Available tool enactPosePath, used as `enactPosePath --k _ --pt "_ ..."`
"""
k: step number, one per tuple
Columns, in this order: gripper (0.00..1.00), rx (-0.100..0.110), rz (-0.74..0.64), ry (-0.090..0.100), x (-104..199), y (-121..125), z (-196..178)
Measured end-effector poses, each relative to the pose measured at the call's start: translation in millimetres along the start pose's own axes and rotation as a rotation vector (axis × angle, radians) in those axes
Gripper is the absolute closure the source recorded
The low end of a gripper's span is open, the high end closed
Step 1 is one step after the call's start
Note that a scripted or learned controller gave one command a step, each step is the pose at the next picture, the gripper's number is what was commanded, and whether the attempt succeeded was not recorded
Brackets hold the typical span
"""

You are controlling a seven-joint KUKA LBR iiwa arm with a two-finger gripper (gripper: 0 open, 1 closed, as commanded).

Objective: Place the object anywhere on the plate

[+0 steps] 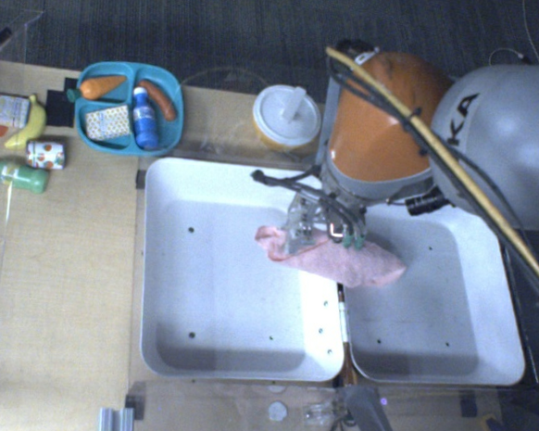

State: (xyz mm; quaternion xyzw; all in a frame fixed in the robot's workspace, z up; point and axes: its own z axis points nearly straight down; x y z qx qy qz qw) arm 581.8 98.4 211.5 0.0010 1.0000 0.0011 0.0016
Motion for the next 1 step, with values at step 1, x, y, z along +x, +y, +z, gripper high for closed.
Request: enactPosePath --k 1 --pt "1.00 0.000 -0.004 -0.001 23.7 45.3 -7.9"
